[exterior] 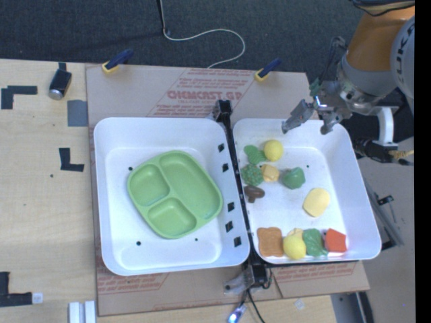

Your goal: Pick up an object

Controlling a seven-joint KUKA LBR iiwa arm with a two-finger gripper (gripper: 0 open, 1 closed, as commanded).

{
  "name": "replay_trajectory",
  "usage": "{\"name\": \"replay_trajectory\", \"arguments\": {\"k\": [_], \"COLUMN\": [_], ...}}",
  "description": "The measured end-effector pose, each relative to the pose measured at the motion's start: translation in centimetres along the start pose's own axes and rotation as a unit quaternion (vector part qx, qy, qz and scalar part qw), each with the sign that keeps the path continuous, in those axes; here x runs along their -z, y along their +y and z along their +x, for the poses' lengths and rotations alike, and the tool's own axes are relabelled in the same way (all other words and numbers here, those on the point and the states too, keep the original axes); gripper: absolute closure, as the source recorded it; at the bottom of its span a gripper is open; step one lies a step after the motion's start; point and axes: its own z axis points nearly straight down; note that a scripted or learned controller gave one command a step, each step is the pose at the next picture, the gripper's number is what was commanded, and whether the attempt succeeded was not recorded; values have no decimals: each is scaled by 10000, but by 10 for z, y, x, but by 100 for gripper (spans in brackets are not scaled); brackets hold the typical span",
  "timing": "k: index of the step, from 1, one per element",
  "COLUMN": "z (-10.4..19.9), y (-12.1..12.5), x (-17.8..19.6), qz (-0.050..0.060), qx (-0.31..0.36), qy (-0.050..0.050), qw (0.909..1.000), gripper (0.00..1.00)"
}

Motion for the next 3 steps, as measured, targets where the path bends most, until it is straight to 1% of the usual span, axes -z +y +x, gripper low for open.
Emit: {"name": "replay_trajectory", "arguments": {"k": [1, 2, 3], "z": [35, 34, 123], "y": [-41, -40, -45], "x": [183, 182, 227], "qz": [-88, -4, -28], "qx": [20, 4, 45], "qy": [-3, -6, 12], "qw": [10000, 10000, 10000], "gripper": [0, 100, 100]}}
